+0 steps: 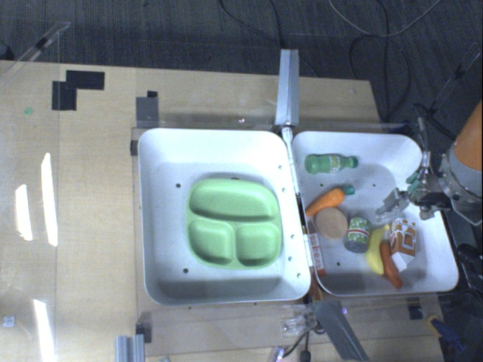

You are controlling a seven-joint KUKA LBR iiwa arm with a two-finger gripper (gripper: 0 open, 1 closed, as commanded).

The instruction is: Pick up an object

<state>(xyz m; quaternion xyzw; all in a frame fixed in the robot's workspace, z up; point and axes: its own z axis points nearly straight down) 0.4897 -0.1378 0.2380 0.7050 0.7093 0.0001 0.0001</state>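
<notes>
Pincer (394, 202) hovers over the right bin (377, 143); can't tell whether it's open or closed. Targets crowd just below it: can (357, 234), banana (375, 252), sausage (390, 265), carton (403, 237). Risk: a descent clips two touching items and grabs neither.

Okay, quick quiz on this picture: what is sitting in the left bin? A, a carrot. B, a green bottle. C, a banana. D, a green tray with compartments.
D: the left bin holds the green divided tray, while the green bottle, the carrot and the banana all lie in the right bin.
</notes>
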